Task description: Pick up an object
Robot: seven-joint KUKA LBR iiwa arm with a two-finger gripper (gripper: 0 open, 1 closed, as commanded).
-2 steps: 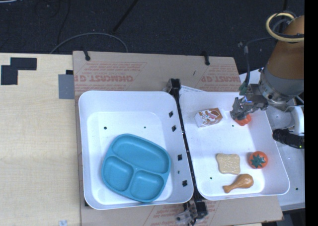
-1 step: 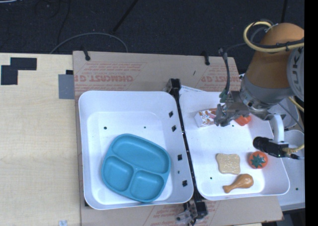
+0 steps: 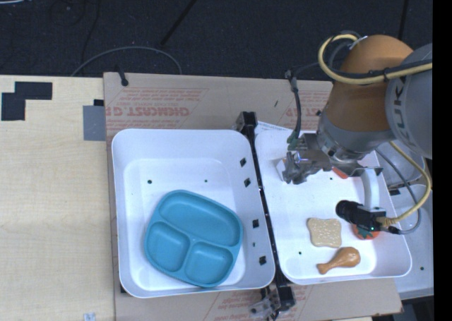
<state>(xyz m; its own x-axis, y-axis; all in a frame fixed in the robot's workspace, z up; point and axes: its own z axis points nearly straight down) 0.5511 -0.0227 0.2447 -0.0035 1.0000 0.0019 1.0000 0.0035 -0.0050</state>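
Arm [image 3: 367, 94] in from right; gripper [image 3: 295, 170] over right bin [image 3: 296, 242] far-left corner, opening too blurred to tell.

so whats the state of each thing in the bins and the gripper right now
blue plate, right way up, flat in left bin, compartments bare
toast slice, flat on right bin floor, untouched
drumstick, on its side just in front of the toast slice, untouched
gripper, over right bin's back left, apart from both foods

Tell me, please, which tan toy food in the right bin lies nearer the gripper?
The toast slice, square and pale; the brown drumstick lies beyond it from the gripper.
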